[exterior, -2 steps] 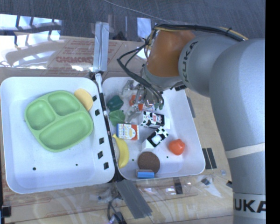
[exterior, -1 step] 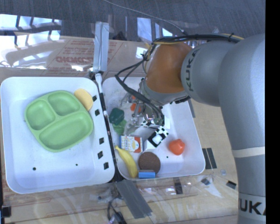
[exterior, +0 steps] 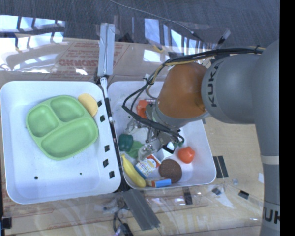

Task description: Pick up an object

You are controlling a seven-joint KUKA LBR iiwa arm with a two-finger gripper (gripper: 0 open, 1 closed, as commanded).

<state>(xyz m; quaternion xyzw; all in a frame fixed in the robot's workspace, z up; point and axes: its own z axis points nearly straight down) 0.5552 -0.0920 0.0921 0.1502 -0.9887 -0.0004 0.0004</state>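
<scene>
Fingers on your gripper (exterior: 155, 142) are lost in a tangle of metal and cable under the orange wrist, so you cannot tell how far apart they stand or whether anything sits between them. Treat the grasp as unproven.

Your risk is the crowding. The right bin (exterior: 206, 159) holds its things packed toward the near side: a yellow banana (exterior: 132, 172), a small carton (exterior: 147, 165), a brown ball (exterior: 170, 169), an orange-red ball (exterior: 186, 154) and a green piece (exterior: 125, 142), several touching one another. Closing there could catch two things at once, or pinch an edge and let it slip; the round ones look likely to roll away from a glancing touch.

The arm reaches in from the right, bent steeply down, with its wrist over the middle of the right bin and the tool pointing at the cluster. The left bin (exterior: 14, 146) carries a green divided plate (exterior: 63, 126) with a yellow item (exterior: 88, 103) at its far right rim, well apart from the gripper.
</scene>
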